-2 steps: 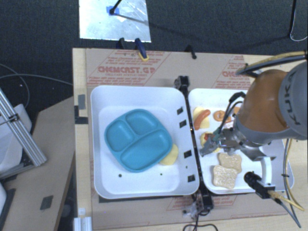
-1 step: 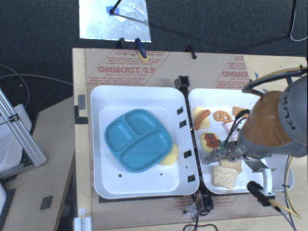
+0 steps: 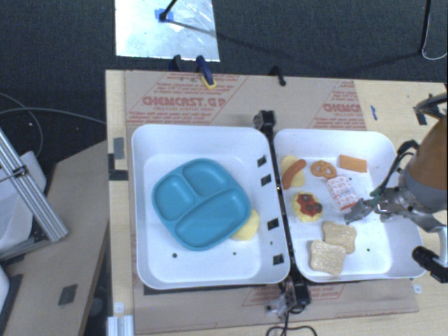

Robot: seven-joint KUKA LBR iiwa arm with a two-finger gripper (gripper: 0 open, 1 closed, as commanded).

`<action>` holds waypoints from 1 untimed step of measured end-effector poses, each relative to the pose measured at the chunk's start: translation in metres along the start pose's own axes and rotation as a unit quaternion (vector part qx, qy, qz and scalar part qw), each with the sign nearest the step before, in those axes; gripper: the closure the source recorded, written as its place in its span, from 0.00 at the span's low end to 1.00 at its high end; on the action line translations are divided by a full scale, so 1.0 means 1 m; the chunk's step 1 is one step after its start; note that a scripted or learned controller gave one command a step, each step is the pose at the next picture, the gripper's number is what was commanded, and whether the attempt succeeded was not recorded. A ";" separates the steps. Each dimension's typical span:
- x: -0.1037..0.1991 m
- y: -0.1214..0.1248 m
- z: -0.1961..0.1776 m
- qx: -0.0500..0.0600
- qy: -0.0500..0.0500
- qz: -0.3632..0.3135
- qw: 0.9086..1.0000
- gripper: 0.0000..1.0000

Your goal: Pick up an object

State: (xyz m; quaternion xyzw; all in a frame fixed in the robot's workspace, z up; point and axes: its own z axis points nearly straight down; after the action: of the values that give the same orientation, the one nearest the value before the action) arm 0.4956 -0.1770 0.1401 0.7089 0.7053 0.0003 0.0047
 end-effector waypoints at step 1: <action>-0.030 -0.009 0.056 0.003 0.004 -0.002 1.000 0.00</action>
State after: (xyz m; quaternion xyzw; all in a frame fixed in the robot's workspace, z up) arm 0.4871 -0.2076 0.0840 0.7075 0.7067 0.0012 -0.0003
